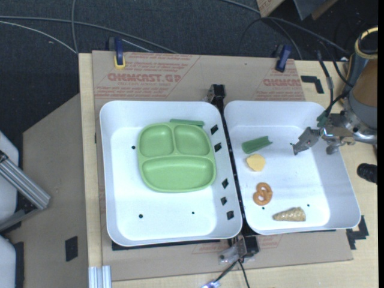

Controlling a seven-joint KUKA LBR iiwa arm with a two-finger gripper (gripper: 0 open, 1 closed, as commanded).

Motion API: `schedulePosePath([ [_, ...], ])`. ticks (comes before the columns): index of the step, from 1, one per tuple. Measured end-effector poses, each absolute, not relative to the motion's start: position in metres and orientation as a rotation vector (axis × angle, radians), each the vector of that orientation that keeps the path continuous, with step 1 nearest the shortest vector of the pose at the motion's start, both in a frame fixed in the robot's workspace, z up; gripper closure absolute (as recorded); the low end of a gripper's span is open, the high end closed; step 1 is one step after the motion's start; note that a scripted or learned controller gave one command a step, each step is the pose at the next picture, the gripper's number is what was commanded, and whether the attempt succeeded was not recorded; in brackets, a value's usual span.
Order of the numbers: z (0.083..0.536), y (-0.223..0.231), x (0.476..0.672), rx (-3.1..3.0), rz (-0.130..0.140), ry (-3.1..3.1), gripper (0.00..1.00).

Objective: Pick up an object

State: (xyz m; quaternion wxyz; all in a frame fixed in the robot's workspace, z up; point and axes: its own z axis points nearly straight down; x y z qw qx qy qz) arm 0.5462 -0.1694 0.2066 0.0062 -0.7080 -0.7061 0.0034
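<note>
- The gripper [315,139] hangs over the far right part of the right bin [336,179], its two fingers spread apart and nothing between them.
- Four small items lie in that bin, all to the gripper's left and nearer the camera: a green strip [257,143] closest to the fingertips, a yellow piece [256,162] just below it, a pretzel [262,194] further toward the front, and a tan wedge [290,215] near the front rim.
- The green strip looks flat, thin and light; it would likely be hard to pinch from above unless the fingers straddle its narrow width.
- The yellow piece appears rounded and chunky, probably a light plastic toy, and seems the easiest grip: close across its middle.
- The pretzel looks stiff with open loops; a finger could snag in a hole, so taking it across the outer edges seems safer.
- The tan wedge tapers, so a grip at its thick end should slip less.
- Beyond the divider, the left bin [120,179] carries a green divided plate [176,158], well apart from the gripper.
</note>
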Motion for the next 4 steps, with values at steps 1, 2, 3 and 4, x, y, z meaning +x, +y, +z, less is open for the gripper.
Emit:
schedulePosePath([
  [1, 0.213, -0.169, 0.549, -2.220, 0.000, -2.221, 0.00],
  [2, 0.169, -0.163, 0.547, -2.216, 0.003, -2.218, 0.00],
  [3, 0.127, -0.165, 0.549, -2.217, 0.003, -2.218, 0.00],
  [4, 0.083, -0.164, 0.549, -2.218, 0.002, -2.218, 0.00],
])
